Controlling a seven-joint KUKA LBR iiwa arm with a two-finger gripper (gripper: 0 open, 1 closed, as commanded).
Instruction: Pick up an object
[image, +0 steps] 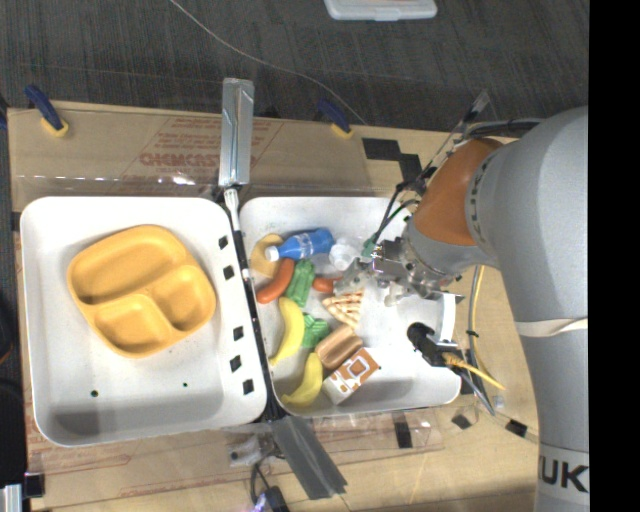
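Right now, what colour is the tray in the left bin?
Yellow: the tray shows plainly in the camera view.

- The arm is smooth, rounded pale grey casing.
- An orange band rings it above the wrist.
- Black letters "UK" mark the lower casing.
- Thin black cables run along the wrist; green and yellow wires show nearby.
- The gripper end is dark metal with small fittings.
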